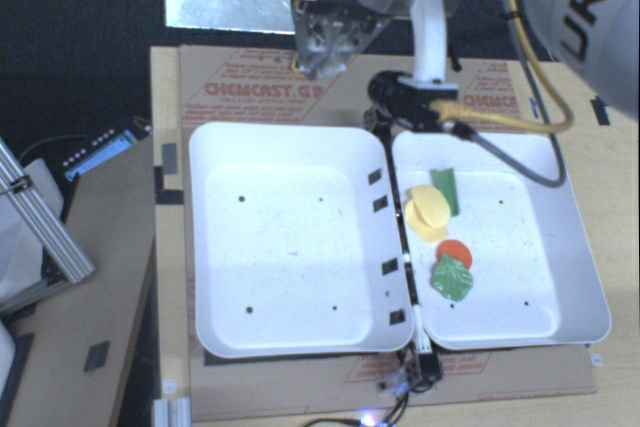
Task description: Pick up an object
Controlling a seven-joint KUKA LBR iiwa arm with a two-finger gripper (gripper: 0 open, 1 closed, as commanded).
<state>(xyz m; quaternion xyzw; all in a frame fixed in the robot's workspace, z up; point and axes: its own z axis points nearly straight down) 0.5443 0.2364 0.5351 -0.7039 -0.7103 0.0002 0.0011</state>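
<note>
The gripper (322,55) hangs beyond the far edge of the left bin (215,215); whether it is open cannot be told, and nothing shows in it. The yellow piece (428,211), red piece (456,252) and green piece (452,281) lie in the right bin (540,245), unpicked. The whole pick is left.

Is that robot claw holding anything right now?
Nothing shows in the gripper; it hangs above the bench, behind the bins. The yellow piece lies in the right bin.

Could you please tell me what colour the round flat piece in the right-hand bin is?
Pale yellow; the round piece shows best in the camera view.
</note>
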